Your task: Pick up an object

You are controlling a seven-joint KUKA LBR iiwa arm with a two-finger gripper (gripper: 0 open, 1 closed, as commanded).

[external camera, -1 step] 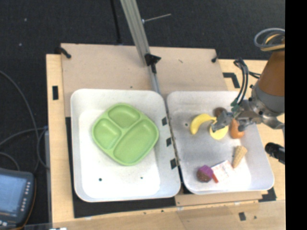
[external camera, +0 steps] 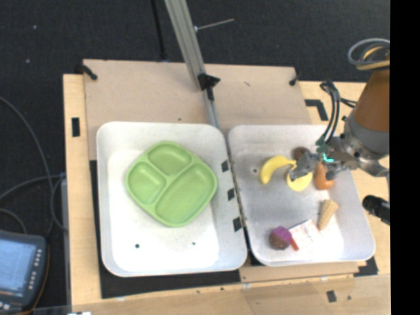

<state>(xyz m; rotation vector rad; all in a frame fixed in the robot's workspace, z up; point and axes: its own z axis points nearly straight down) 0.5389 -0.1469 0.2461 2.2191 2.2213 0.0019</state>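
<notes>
end effector [external camera: 310, 168]: grip state unclear | banana [external camera: 275, 168]: just left, touching | right bin [external camera: 262, 241]

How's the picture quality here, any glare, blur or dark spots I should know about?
Camera view: lighting is even and soft, with the white bins bright but not blown out; shadows under the green plate and banana are faint; the whole frame is slightly soft, so small items near the gripper blur together; the dark floor around the bench shows little detail.
</notes>
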